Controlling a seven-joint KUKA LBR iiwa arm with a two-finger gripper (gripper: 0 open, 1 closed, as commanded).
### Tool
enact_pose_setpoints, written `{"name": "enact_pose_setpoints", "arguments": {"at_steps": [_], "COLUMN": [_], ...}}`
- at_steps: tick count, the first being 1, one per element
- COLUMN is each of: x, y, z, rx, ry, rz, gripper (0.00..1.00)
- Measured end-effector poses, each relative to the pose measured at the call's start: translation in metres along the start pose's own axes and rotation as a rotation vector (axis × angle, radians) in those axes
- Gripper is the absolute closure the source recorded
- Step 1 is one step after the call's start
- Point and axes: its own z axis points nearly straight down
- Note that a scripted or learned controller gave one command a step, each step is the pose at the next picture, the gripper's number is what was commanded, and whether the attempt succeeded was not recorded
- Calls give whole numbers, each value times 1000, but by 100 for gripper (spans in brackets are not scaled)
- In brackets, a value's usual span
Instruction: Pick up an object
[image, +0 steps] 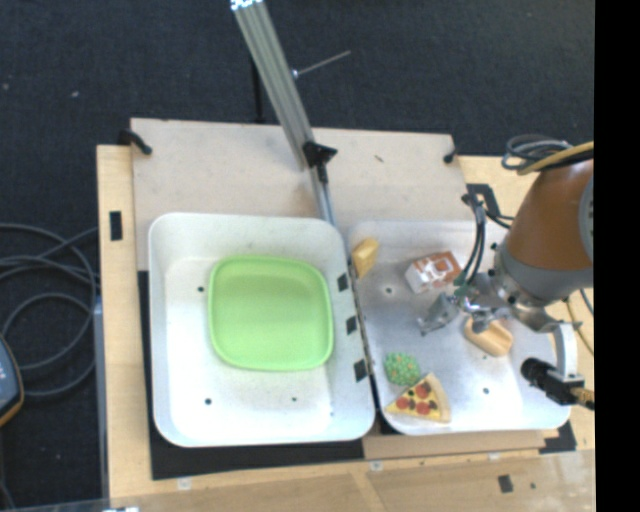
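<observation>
The right bin (500, 405) holds several toy foods. A yellow cheese wedge (364, 255) lies at its far left corner, and a red and white packet (433, 270) lies in the middle of the far side. A green broccoli (403, 367) and a pizza slice (420, 399) rest near the front left. A tan bread piece (489, 338) sits partly under the wrist. My gripper (438, 316) hangs low over the bin floor, just below the packet and left of the bread.
The left bin (180, 400) holds a square green plate (270, 312). A slanted metal pole (285, 90) rises behind the bins' shared edge. The arm's orange band (555, 220) covers the right bin's far right side. Cables lie on the floor at left.
</observation>
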Motion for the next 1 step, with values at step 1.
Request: {"name": "enact_pose_setpoints", "arguments": {"at_steps": [1], "x": [10], "y": [1], "z": [54], "rx": [-1], "ry": [0], "rz": [1], "gripper": [0]}}
